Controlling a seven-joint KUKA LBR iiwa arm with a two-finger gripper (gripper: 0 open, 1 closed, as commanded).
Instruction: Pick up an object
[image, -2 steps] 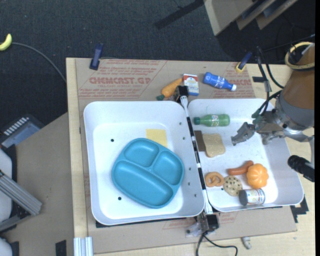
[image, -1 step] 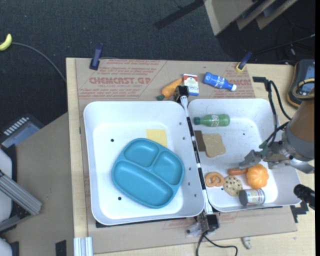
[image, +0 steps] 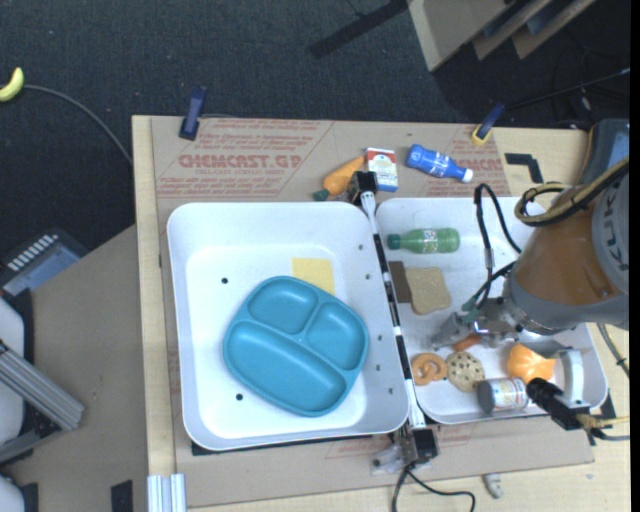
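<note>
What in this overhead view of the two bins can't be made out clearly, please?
- Gripper: in the camera view, the arm's bulk covers much of it, so its finger state is unreadable.
- Can: label too small to read.
- Orange object: partly hidden by the arm; its identity is unclear.
- Right bin: the arm hides its far right side.
- Blue bottle outside the bins: print too small.

The arm (image: 575, 265) runs off the right edge, its upper part cut away. Its bulk covers the middle of the right bin (image: 440, 408), and the gripper (image: 478, 330) beneath is too tangled in shadow to read. The orange object (image: 527, 360) is partly tucked under the wrist. The label on the small carton (image: 381, 168) is too small to read.
</note>
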